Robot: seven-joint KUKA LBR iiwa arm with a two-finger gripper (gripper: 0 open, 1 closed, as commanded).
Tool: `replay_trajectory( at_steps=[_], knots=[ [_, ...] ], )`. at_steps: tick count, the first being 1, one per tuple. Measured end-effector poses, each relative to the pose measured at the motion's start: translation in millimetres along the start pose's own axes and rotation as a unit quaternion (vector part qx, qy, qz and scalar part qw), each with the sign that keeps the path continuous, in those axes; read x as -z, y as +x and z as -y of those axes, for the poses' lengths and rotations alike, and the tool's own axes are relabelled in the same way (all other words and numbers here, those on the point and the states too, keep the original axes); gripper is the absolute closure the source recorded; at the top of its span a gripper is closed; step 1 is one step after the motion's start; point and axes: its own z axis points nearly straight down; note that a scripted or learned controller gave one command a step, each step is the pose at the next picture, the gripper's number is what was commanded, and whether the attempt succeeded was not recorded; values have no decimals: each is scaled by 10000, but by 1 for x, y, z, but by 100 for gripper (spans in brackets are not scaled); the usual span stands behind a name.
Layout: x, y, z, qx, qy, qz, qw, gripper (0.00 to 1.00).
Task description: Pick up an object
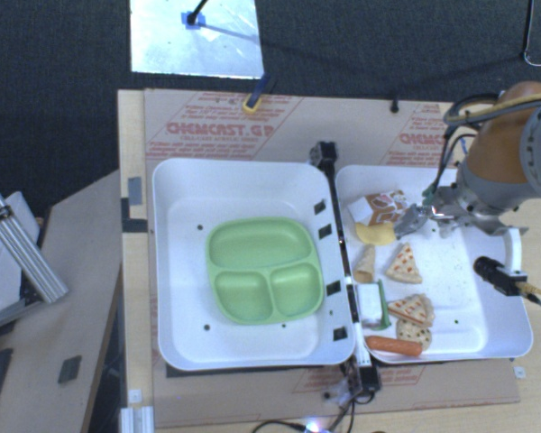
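Several toy foods lie along the left side of the right bin [473, 332]. At the top is a red and white packet [381, 206], with a yellow piece [374, 234] just below it. Further down are a tan wedge [366, 262] and a pizza slice [402, 264]. Near the front lie a toasted sandwich triangle [412, 309], a cookie [415, 335] and a carrot [394, 345]. My gripper [413, 220] hangs low over the bin's upper middle. Its tip is right beside the packet and the yellow piece. Nothing is visibly held.
The left bin [176, 269] holds a green divided plate [261, 269]. A black hinge strip [338, 242] runs between the bins. A green and white item [374, 301] lies by the divider. The arm's grey and orange wrist [505, 152] hangs over the right bin's far right corner.
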Motion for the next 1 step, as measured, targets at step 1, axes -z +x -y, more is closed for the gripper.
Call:
replay_trajectory(
  at_steps=[1],
  knots=[
    [-38, 1, 0, 0, -7, 0, 10000, 0]
  ],
)
